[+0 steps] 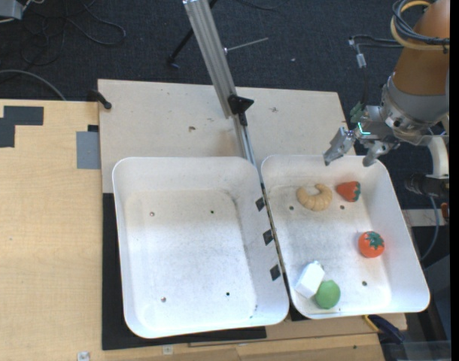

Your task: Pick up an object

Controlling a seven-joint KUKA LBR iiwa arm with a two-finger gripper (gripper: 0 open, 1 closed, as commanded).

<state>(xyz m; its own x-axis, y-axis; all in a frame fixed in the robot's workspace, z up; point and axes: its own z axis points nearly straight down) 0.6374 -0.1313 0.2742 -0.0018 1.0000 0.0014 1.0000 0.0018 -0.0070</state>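
Observation:
The right bin (pixel 410 239) holds several small objects. A tan croissant (pixel 314 196) lies near its back, with a red strawberry (pixel 349 191) just to its right. A red tomato (pixel 371 244) sits by the right wall. At the front, a white block (pixel 310 278) touches a green ball (pixel 328 294). My gripper (pixel 356 151) hangs open over the bin's back rim, above and a little behind the strawberry, with nothing between its fingers.
The left bin (pixel 139 224) lies beside the right one, with a black-clipped divider (pixel 265 224) between them. A slanted aluminium bar (pixel 214 62) rises from the bench behind the bins. Cables lie on the dark floor beyond.

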